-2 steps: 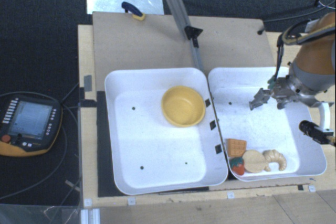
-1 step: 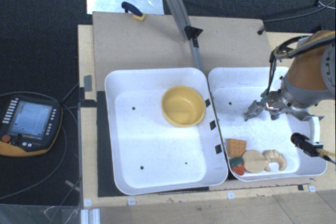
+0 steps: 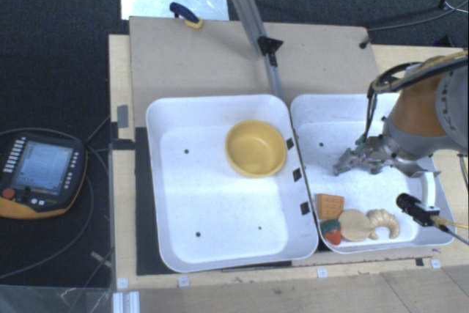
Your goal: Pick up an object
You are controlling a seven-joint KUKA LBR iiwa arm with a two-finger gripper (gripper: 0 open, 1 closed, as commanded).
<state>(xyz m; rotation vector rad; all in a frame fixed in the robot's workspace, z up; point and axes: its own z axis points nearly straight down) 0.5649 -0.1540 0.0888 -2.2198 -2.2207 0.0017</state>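
Observation:
My gripper (image 3: 355,160) hovers low over the middle of the right bin (image 3: 322,112), open, with nothing between its fingers. Below it, along that bin's near edge, lie an orange waffle square (image 3: 330,204), a small red piece (image 3: 333,236), a beige round disc (image 3: 354,224) and a croissant (image 3: 386,222). The gripper stands clear of all of them, about a hand's width up from the waffle. A yellow bowl (image 3: 255,148) sits upright in the left bin (image 3: 157,157), near its far right corner.
A grey pole (image 3: 249,7) slants over the cardboard behind the bins and ends near the gap between them. A teach pendant (image 3: 40,172) lies on the floor at left. The arm's wrist (image 3: 421,117) overhangs the right bin's right side.

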